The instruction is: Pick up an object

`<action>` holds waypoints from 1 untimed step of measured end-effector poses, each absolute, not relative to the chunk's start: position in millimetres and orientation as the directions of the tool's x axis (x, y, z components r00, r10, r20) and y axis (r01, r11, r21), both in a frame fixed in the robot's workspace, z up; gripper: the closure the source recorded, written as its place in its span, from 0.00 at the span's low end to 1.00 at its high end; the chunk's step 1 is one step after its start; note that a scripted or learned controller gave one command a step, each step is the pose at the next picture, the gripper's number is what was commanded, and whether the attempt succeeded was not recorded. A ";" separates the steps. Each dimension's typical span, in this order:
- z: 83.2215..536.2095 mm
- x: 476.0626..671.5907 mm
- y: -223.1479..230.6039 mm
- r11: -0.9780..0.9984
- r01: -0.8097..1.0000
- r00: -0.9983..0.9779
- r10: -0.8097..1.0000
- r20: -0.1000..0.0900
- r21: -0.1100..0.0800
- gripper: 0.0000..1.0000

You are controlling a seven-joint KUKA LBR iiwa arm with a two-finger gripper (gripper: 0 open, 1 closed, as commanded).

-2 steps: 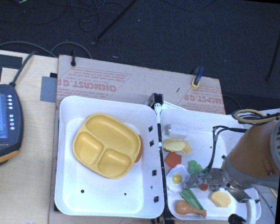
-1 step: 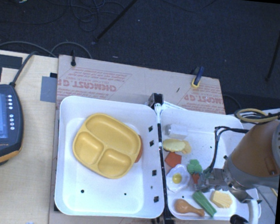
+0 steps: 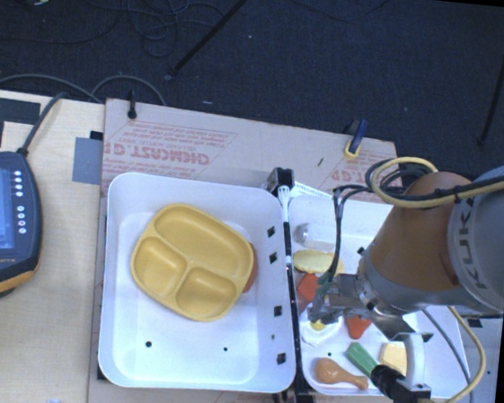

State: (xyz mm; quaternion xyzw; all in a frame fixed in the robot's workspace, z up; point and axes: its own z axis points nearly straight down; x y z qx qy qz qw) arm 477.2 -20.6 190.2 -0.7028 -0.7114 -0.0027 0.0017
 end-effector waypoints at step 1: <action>361.1 478.0 12.5 0.005 1.000 -0.005 1.000 0.001 0.011 1.00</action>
